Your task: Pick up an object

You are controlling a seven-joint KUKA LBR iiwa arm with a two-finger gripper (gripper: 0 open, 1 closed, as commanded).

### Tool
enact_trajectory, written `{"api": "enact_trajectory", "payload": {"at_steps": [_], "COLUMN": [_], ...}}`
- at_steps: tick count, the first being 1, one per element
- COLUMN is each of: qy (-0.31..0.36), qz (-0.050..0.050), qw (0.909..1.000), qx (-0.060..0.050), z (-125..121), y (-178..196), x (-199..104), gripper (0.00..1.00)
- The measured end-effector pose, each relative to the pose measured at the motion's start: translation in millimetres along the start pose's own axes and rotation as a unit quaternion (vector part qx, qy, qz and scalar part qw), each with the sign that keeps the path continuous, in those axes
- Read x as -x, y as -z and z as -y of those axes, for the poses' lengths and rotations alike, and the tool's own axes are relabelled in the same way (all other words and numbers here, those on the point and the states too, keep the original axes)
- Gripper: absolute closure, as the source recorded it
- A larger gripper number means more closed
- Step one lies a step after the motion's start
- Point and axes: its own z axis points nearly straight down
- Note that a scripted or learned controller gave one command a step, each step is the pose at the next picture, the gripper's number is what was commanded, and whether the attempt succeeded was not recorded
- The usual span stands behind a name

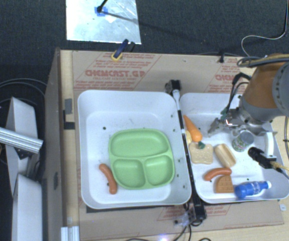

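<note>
On the cardboard-lined counter two white bins sit side by side, and over the right bin, where carrot, bread roll and bottle lie scattered for picking, hangs the gripper, whether open or closed I cannot tell.

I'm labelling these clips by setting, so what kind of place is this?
Probably a robotics lab bench set up for grasping trials. Two shallow white plastic bins sit on a cardboard-lined bench, holding toy food such as an orange plastic carrot and a green divided plastic tray, and the grey arm's gripper reaches in.
</note>
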Motion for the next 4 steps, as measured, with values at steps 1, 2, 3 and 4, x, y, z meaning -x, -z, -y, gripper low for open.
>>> {"api": "enact_trajectory", "payload": {"at_steps": [1,2,3,4], "qy": [0.0,0.0,0.0,0.004], "qz": [-0.001,-0.001,-0.001,-0.002], "qw": [1.0,1.0,1.0,1.0], "qx": [0.0,0.0,0.001,0.004], "z": [35,59,58,40], "y": [0,-1,10,102], "x": [7,-12,-12,-100], "gripper": [0.0,0.0,1.0,1.0]}}
